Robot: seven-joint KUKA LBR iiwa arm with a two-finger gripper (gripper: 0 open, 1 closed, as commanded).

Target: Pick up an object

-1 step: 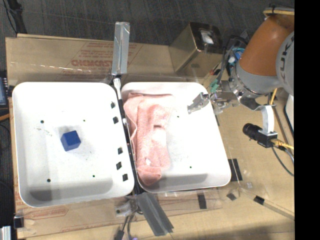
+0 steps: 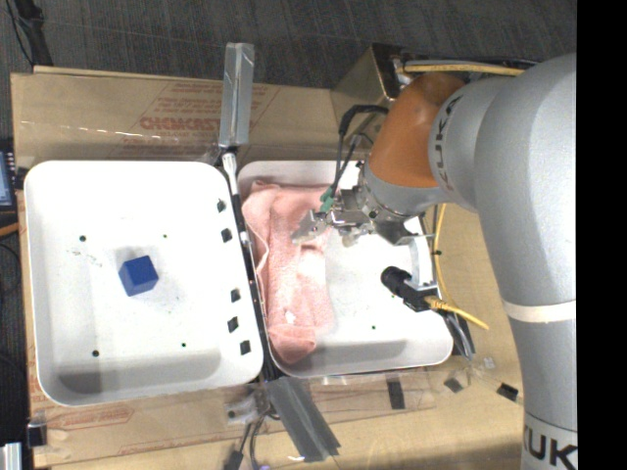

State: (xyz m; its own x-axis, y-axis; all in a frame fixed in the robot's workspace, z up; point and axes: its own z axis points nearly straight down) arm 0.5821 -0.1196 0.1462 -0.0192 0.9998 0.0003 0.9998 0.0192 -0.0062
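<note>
arm (image 2: 509, 164) in from the right, orange band (image 2: 411, 135) over the right bin (image 2: 431, 346). end effector (image 2: 328, 221) sits low at the top of the pink cloth (image 2: 294, 272); can't tell its state. cloth lies crumpled along the right bin's left wall, long axis running top to bottom of the view, upper end wider, lower end near the bin's front corner. blue cube (image 2: 138, 274) in the left bin (image 2: 59, 360), left of centre, well apart from the cloth. bins on cardboard (image 2: 147, 116).
</note>
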